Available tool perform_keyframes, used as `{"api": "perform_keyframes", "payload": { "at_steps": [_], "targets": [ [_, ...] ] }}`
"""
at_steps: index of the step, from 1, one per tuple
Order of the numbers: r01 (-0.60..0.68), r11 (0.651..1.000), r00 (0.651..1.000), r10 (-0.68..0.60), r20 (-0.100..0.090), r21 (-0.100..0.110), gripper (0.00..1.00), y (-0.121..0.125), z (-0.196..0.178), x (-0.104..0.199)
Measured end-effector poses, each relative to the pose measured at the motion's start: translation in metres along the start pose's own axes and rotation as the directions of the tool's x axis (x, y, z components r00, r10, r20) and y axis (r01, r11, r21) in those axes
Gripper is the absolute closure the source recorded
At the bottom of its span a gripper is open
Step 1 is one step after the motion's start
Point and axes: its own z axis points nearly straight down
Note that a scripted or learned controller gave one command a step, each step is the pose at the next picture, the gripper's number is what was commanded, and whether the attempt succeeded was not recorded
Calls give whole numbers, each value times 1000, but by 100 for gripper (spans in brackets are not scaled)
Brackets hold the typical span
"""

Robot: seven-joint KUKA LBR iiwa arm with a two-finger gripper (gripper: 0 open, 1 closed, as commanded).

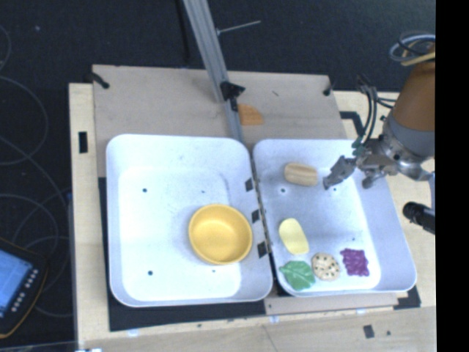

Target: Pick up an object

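**Gripper over right bin, nothing held**

Gripper (350,171) hangs above the right bin's upper right part, fingers spread apart with nothing between them. Nearest object is the tan bread roll (300,174), just to its left, not touching.

Left to right: tablet with lit blue screen (15,281) on the dark floor with loose cables. Light wood bench (168,94) on top, grey metal rail (205,39) slanting across its back.

Left bin (139,196): 1 yellow bowl (220,233), upright, lower right area.

Right bin (381,233): 5 items. 1 bread roll up top; 1 pale yellow oval piece (293,236) mid-left; along the front edge 1 green leaf (297,273), 1 speckled cookie (325,266), 1 purple grape bunch (355,262).

1 small orange item (250,115) lies on the bench behind the bins.
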Motion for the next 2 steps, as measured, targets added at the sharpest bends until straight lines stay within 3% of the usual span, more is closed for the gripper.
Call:
{"api": "perform_keyframes", "payload": {
  "at_steps": [1, 2],
  "targets": [
    [-1, 1000, 1000, 1, 0, 0, 0, 0, 0, 0],
    [-4, 1000, 1000, 4, 1, 6, 0, -1, 58, 8]
  ]
}}
